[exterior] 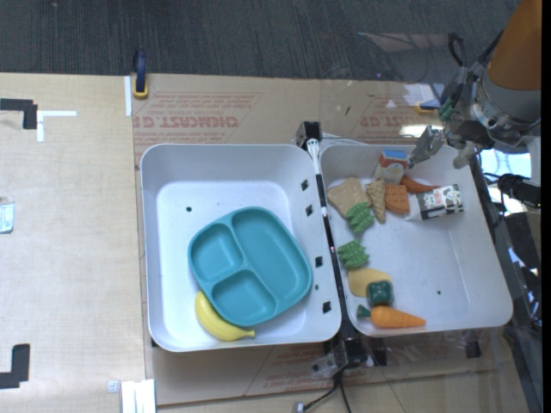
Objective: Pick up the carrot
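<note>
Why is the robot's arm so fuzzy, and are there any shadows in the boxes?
In the camera view, the orange band at the top right looks soft and smeared, while the carrot and banana look sharper. Light is even; the teal tray casts only a faint shadow on the left bin.

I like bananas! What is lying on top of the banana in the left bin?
The teal plate lies over part of the banana. The banana's lower curve and tip stick out below the plate's rim; the rest of it is covered.

Even, bright overhead light; soft shadows inside the white bins (155, 256); detail slightly soft, perhaps from compression.
</note>
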`<state>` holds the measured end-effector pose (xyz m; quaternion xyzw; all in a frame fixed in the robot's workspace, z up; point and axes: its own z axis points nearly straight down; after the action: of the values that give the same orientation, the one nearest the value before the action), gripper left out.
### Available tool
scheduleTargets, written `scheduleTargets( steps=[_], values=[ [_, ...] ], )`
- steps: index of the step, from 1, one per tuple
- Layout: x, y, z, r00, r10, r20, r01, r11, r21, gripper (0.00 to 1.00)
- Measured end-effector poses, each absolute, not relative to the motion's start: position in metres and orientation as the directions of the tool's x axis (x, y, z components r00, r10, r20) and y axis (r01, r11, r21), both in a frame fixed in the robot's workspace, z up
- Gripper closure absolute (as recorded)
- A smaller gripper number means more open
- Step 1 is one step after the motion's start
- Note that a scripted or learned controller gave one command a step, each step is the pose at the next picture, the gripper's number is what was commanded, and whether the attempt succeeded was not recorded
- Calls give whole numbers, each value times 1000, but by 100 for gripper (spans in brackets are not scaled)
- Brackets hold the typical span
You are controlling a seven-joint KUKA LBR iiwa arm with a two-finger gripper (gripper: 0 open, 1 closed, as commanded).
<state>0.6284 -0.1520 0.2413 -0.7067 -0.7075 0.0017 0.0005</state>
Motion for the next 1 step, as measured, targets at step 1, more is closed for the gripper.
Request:
scheduleTargets(
  steps=[1],
  values=[
    [582,-133,192,-57,998,-1,998,57,-3,0]
  ],
)
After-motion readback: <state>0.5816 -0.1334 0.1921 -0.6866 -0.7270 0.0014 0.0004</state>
